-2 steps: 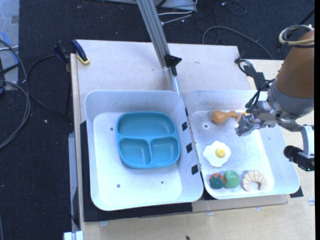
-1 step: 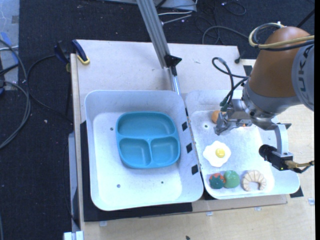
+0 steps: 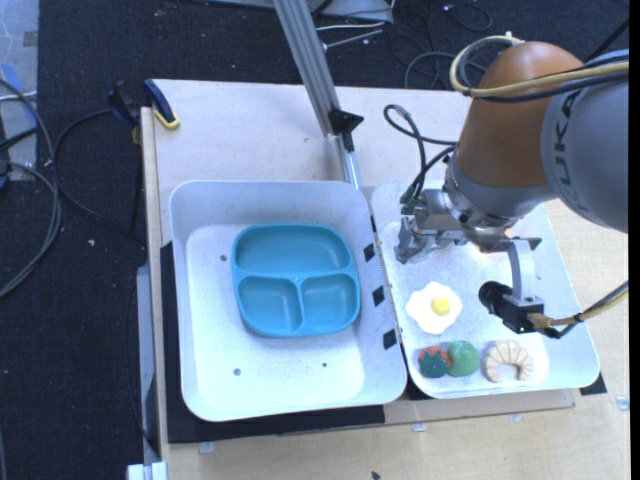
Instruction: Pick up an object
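Two white bins sat side by side on the bench (image 3: pixel 250 118). Left bin (image 3: pixel 200 368) held a blue three-compartment tray (image 3: pixel 296 278), roughly centred. Right bin (image 3: pixel 570 353) held a fried egg (image 3: pixel 434 307) near its middle, with a green-and-red vegetable piece (image 3: pixel 449 359) and a croissant (image 3: pixel 510 360) along the near edge, the two just beside each other. The arm (image 3: pixel 540 118) hung over the far part of the right bin, gripper (image 3: pixel 408 243) above the bin floor, apart from the egg.
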{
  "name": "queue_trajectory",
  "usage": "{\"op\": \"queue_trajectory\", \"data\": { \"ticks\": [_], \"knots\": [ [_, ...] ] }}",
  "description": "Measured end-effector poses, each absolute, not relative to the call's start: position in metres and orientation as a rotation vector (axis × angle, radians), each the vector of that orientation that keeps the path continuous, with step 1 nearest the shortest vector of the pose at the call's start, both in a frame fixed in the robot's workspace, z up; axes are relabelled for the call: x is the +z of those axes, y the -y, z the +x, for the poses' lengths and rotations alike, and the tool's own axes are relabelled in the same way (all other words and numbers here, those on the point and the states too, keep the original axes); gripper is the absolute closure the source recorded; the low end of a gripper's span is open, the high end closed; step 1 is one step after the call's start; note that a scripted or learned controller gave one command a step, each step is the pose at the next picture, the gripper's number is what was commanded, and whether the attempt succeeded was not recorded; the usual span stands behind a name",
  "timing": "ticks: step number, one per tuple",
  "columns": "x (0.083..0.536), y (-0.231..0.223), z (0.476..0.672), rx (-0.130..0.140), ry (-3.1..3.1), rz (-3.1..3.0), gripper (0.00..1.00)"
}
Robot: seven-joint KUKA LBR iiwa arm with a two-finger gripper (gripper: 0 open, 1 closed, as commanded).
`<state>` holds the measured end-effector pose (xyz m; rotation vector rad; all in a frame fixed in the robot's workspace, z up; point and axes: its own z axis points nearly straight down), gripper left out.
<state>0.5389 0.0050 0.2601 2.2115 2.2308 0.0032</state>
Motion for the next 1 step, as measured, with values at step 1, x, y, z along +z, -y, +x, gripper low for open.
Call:
{"op": "queue_trajectory", "data": {
  "ticks": [1],
  "knots": [
    [0.2608,-0.0601,0.5526,0.004,-2.231,2.210,1.00]
  ]
}}
